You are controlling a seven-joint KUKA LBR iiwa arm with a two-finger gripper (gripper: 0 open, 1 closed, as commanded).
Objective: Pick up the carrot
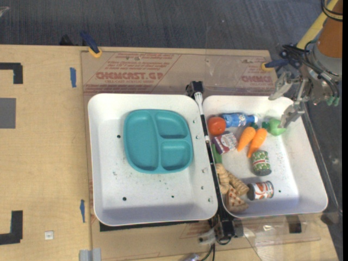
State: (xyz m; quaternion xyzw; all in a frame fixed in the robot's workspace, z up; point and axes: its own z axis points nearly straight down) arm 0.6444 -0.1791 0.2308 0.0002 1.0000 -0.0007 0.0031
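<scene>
Two orange carrot pieces lie side by side in the middle of the right bin (304,162). The right carrot (258,140) ends in a green leafy top (275,127); the left carrot (246,138) is shorter. My gripper (289,101) hangs over the bin's far right corner, up and to the right of the green top. Its two fingers stand apart, open, with nothing between them.
Around the carrots lie a red tomato (216,125), a blue-labelled bottle (239,119), a purple packet (225,143), a green can (261,162), a red and white can (262,190) and a tan pastry-like item (232,186). The left bin (109,194) bears a teal divided plate (158,140).
</scene>
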